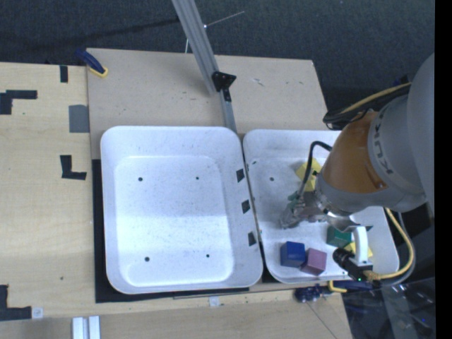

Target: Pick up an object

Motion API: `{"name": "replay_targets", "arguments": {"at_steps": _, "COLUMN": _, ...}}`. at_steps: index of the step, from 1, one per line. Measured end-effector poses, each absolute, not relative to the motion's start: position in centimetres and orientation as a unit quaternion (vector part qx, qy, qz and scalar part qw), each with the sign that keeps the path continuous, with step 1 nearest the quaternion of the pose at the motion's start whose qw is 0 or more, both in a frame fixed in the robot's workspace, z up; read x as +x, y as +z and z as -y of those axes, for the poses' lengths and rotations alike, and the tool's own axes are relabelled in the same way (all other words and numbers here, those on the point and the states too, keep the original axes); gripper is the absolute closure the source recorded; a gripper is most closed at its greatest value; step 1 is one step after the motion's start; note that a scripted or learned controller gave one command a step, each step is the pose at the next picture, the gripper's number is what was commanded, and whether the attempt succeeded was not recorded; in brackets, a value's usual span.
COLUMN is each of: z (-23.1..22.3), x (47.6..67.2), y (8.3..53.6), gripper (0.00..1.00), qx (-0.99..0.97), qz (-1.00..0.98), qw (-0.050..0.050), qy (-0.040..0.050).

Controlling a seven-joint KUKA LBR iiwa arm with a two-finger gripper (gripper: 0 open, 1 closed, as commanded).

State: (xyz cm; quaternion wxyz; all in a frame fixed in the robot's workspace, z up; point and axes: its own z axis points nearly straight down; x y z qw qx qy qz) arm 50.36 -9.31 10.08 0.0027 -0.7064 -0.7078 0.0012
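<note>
1. Reaching in from the right, the arm (367,164) hangs low over the right bin (272,161).
2. The jaws (295,210) sit near its middle; open or closed, I can't tell.
3. Blue cube (292,253) and purple block (315,260) lie touching by the front rim.
4. Something yellow (308,169) peeks out behind the wrist.

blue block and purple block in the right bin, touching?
Touching. The camera view shows the blue block and the purple block edge to edge, no white floor between them.

two blocks (302,256) in right bin (272,168), pincer (291,214) above
</note>
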Motion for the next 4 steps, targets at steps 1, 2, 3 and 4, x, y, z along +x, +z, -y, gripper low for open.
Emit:
{"name": "replay_targets", "arguments": {"at_steps": 1, "z": 9.5, "x": 49.5, "y": 15.0, "gripper": 1.0, "qx": -0.707, "qz": 0.707, "qw": -0.001, "qy": -0.0006}}
{"name": "replay_targets", "arguments": {"at_steps": 2, "z": 8.8, "x": 50.4, "y": 20.0, "gripper": 1.0, "qx": -0.706, "qz": 0.708, "qw": -0.002, "qy": -0.0012}}
{"name": "replay_targets", "arguments": {"at_steps": 3, "z": 9.0, "x": 51.2, "y": 24.5, "gripper": 1.0, "qx": -0.706, "qz": 0.708, "qw": -0.001, "qy": -0.0007}}
{"name": "replay_targets", "arguments": {"at_steps": 4, "z": 4.3, "x": 53.1, "y": 24.8, "gripper": 1.0, "qx": -0.705, "qz": 0.709, "qw": 0.001, "qy": -0.0003}}
